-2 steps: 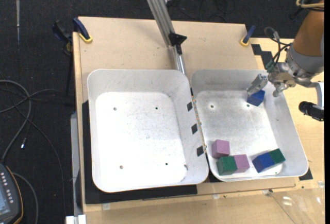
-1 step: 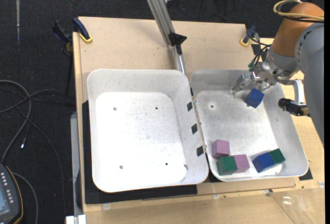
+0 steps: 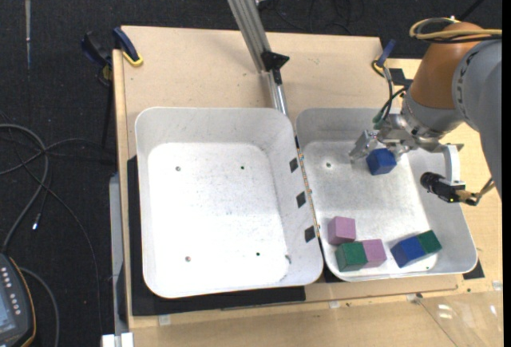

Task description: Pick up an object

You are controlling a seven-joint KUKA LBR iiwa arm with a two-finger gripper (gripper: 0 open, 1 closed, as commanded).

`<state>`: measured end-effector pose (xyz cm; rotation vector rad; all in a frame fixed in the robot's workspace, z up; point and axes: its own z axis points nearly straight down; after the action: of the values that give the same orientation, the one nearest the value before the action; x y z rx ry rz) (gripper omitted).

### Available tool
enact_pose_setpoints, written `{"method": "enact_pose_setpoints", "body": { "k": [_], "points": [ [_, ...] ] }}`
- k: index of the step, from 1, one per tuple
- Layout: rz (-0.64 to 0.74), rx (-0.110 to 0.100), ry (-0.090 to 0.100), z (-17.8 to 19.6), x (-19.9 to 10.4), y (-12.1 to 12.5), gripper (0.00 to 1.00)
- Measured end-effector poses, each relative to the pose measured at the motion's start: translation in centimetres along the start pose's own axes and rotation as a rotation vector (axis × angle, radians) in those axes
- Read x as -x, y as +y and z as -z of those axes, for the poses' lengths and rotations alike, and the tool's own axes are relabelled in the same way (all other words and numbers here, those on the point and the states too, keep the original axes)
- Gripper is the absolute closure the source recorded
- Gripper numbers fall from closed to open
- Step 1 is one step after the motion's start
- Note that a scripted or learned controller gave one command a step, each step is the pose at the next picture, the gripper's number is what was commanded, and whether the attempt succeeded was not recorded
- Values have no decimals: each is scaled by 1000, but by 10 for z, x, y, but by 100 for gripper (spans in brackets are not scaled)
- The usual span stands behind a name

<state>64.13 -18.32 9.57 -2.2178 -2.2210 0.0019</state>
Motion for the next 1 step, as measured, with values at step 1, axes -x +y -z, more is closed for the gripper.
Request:
{"method": "enact_pose_setpoints", "body": {
  "k": [1],
  "points": [
    [-1,5,-2,10,2,2,100]
  ]
}}
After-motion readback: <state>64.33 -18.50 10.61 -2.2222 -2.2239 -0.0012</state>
